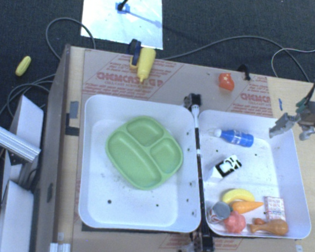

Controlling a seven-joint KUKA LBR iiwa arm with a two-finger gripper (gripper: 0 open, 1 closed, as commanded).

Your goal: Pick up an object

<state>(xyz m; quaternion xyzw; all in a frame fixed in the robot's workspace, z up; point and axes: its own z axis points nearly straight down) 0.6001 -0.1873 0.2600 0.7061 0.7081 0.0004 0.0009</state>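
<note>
— Over the right bin's (300,167) far right edge, what's the gripper (293,125) doing?
— Hanging with fingers spread, holding nothing; the blue bottle (236,138) lies near it inside, toys heaped at the near corner
</note>
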